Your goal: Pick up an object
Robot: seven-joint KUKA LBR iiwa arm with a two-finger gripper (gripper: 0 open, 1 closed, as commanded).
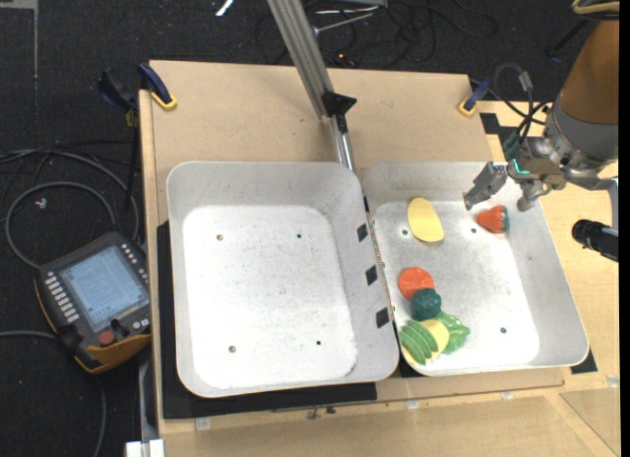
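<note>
In the right bin (551,278) lie a pale yellow oval piece (425,220), a small red toy (492,218) near the far edge, an orange ball (415,280) touching a dark green one (426,302), and a yellow-green bundle (431,336).

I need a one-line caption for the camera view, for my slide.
The hand hovers over a red toy in the right bin, near a yellow piece.
</note>
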